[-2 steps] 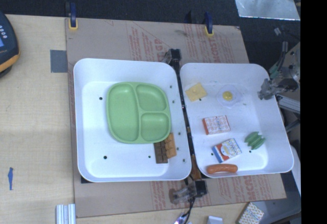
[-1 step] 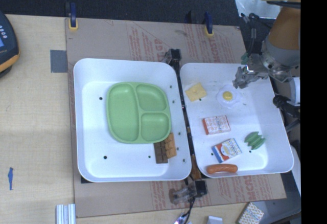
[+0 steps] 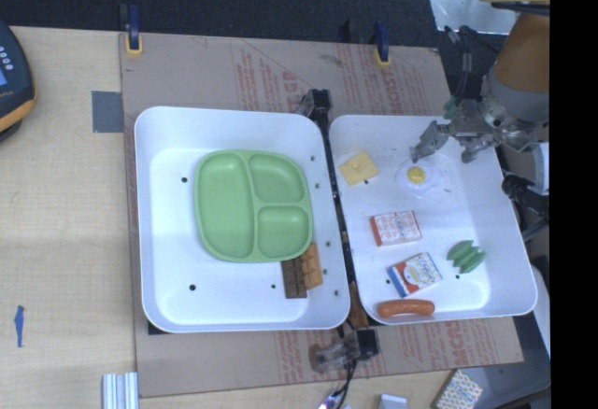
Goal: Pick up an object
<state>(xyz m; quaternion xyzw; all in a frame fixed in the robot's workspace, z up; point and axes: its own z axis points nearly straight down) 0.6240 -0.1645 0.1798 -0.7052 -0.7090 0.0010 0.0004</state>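
The grey arm reaches in from the right, its end effector spread open, pointing down.

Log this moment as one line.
arm: over right bin | end effector: above fried egg, nothing held | left bin: green plate, chocolate bar

Green plate; white bins; yellow cheese

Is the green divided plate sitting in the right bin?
No, the green divided plate lies in the left bin, beside a brown chocolate bar.
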